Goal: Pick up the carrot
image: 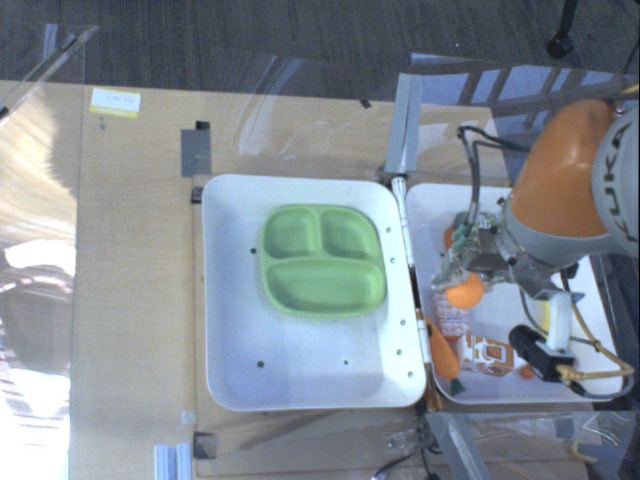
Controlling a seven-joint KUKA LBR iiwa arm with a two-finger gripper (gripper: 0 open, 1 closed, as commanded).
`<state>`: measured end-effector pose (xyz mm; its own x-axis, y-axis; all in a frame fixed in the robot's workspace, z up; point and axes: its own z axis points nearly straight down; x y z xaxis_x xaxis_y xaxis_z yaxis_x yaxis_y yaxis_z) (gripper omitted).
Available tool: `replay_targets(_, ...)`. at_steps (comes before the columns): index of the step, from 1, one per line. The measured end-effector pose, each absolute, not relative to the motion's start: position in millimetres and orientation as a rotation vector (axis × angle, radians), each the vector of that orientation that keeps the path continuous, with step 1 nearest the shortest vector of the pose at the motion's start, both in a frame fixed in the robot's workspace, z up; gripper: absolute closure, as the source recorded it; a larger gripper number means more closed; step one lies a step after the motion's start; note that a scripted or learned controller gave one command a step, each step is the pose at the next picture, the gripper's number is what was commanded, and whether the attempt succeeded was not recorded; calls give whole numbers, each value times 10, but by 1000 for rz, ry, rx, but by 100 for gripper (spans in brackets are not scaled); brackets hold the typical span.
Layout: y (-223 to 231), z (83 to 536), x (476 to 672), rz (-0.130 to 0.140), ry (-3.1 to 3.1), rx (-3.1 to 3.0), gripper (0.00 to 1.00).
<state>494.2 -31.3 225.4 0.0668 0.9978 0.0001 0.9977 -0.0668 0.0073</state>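
The long orange carrot (pixel 441 348) lies against the right white bin's (pixel 425 208) left wall, beside a round orange fruit (pixel 464 293) and printed carton (pixel 490 354) (crowded); pincer (pixel 462 250) grip unreadable.

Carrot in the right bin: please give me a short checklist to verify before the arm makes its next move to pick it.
1. Carrot visible: ok, it lies against the right bin's left wall, near the front.
2. Gripper over the carrot: not ok, it is further back, by an orange ball.
3. Carrot held: not ok.
4. Space around the carrot: not ok, a packet lies beside it.
5. Finger state: cannot tell.
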Motion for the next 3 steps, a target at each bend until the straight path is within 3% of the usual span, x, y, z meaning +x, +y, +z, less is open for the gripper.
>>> replay_targets(1, -141, 1980, 5958, 3, 2261, 2175, 100)
replay_targets(3, -112, 2205, 5997, 16, 2273, 2145, 100)
